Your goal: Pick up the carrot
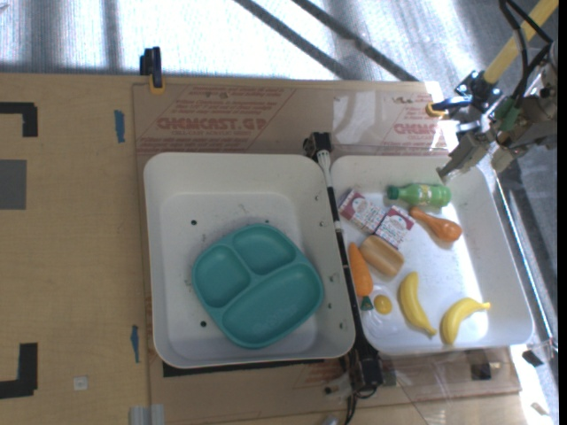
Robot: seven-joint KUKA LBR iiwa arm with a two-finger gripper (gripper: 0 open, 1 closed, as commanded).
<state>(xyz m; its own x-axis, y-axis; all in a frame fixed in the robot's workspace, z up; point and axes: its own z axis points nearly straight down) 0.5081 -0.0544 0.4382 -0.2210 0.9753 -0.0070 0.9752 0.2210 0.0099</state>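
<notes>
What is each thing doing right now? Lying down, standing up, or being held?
carrot: lying flat by the right bin's left wall, not held
green bottle: lying on its side
two bananas: lying flat
teal plate: flat in the left bin
hand: above the right bin's far corner

One fixed overhead cam, slanted down on both bins (159, 237), mid-range.

Robotics lab bench, cardboard-covered top (71, 237) (clamped at its edge), two white bins (168, 264), plastic toy food (416, 304)
</notes>
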